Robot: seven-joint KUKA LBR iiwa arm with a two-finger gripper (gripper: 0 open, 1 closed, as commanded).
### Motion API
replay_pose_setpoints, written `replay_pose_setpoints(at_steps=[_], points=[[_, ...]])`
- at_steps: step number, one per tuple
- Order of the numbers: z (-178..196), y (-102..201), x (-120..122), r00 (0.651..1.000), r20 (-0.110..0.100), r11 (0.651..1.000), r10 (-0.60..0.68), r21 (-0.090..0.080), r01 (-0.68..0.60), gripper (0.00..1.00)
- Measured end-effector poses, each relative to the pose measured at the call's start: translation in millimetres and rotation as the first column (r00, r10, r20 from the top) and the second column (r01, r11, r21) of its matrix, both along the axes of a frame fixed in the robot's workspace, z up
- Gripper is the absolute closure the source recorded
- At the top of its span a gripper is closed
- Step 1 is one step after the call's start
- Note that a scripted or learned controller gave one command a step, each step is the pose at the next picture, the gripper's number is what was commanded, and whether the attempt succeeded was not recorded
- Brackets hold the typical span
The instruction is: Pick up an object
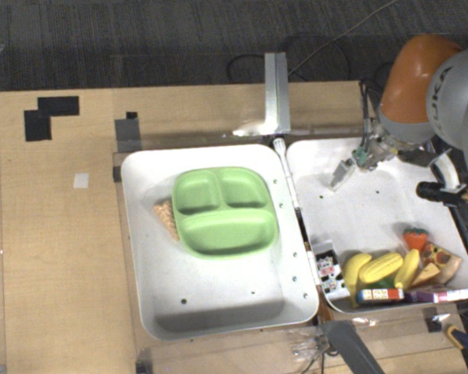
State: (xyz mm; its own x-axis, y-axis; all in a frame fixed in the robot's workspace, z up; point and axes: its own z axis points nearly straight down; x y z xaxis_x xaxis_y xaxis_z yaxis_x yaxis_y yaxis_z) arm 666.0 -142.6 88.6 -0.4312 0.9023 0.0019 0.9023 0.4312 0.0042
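We start at the gripper [343, 172], which hangs over the right bin [382, 210] toward its 11 o'clock corner, pointing down and to 8 o'clock from the grey arm [454, 98] with its orange band [412, 77]. We cannot tell how far it is parted; the tip is small and seen at a slant. Nothing shows between its tips, so we log it as carrying nothing. The white floor just below it is bare.

The things to pick lie well apart from it, crowded along the bin's 5 o'clock edge. We judge they sit there because they have slid or been dropped against the wall. From 9 o'clock to 3 o'clock in that heap: a small printed card [327, 268], a bunch of bananas [380, 269], an orange-red fruit [416, 238], and a wedge-shaped brown piece [440, 266]. A long flat package [414, 294] lies along the wall under them, touching the bananas.

At 9 o'clock, across the divider, the left bin [220, 305] holds a green divided plate [222, 211], lying flat near its middle. A tan, grainy thing [166, 219] peeks out from under the plate's 9 o'clock rim.

Judgement: no grasp is made yet. The next move calls for travel toward 5 o'clock; the tight packing against the wall may spoil a clean close.
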Motion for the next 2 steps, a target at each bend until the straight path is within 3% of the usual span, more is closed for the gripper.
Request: replay_pose_setpoints(at_steps=[1,2], points=[[42,55,5,0.992,0.007,0.992,0.127,-0.005,-0.127,0.0],[3,51,-53,0.991,0.014,0.991,0.132,-0.006,-0.132,0.0]])
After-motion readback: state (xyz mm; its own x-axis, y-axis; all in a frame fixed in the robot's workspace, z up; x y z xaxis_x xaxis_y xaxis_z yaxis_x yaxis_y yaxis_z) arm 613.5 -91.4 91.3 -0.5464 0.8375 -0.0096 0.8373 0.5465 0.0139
